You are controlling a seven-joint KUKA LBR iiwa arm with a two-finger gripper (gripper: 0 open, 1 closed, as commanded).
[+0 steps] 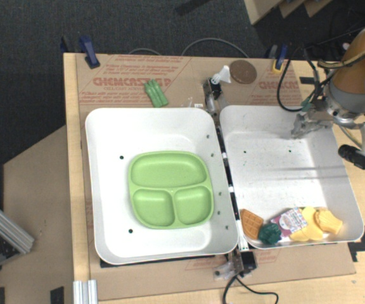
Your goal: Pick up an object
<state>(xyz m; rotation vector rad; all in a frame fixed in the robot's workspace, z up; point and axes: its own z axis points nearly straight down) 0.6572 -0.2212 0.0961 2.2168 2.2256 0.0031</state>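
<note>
Nearest the camera, a small heap of toy food is lying along the front wall of the right bin (344,189): a waffle-patterned orange piece (251,223) at the left end, a dark green lump (270,234) just beside it, a pink-and-white wrapped piece (291,220) in the middle, and yellow pieces (317,223) at the right end, all touching or nearly touching. These are sitting untouched, well apart from the arm.

In the left bin (103,170), a green divided tray (170,189) is resting flat near the centre, its two small compartments toward the front.

Farther back, the gripper (306,124) is hanging over the rear right corner of the right bin, nothing visible between its fingers; open or closed, cannot tell from here. The grey arm (355,94) with its orange band is reaching in from the right.

Beyond the bins, on the cardboard sheet (125,75), a green clip (156,94) and a brown disc (243,72) are lying.
</note>
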